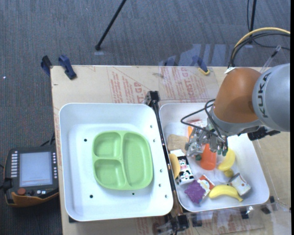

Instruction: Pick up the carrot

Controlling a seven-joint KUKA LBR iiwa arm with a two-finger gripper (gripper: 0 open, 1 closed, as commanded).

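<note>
Bins sit side by side: the left bin (68,131) bears a green plate (122,159). In the right bin (262,177), the carrot (209,158) stands just under the gripper (206,143); jaw state unclear. Probably light, stiff, smooth plastic—grip mid-body.

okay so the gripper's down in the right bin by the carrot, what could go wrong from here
1. The carrot sits packed among other things: a yellow banana lies right beside it, so the gripper could nudge or catch that instead.
2. The carrot appears to stand on end, so a slightly off-centre contact might tip it over.
3. The arm covers part of the carrot, so alignment is hard to judge.
</note>
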